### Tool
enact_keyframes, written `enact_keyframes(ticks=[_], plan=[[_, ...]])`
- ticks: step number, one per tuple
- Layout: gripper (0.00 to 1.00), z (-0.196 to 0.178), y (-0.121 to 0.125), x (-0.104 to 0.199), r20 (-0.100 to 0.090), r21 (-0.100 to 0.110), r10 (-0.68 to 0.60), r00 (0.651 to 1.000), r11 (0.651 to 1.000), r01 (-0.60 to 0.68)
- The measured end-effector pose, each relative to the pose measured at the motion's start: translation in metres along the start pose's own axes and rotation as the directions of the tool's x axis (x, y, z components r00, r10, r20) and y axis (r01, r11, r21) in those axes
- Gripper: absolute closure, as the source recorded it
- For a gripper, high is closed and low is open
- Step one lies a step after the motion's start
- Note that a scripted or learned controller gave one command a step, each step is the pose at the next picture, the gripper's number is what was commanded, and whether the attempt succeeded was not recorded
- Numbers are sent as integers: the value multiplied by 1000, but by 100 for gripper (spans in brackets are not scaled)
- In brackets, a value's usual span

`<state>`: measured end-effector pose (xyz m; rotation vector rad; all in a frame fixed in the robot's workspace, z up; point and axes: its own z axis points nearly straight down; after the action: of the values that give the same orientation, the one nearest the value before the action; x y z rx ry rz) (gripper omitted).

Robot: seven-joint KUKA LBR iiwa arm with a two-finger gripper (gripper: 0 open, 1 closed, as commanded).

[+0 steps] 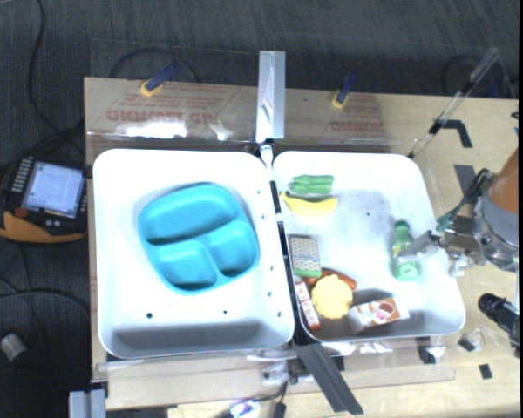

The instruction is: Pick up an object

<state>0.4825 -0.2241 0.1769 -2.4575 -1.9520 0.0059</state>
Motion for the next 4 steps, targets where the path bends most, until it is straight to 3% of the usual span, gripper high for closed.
enact_keyframes(ticks=[1,2,3,4], plan=[[0,-15,-3,16,-1,-1,-62,998,998,62],[0,80,49,29,-8,-9,-92,996,996,92],[0,85,73,54,0,-6,249,969,969,-249],[100,76,73,53,3,-4,248,969,969,-248]])
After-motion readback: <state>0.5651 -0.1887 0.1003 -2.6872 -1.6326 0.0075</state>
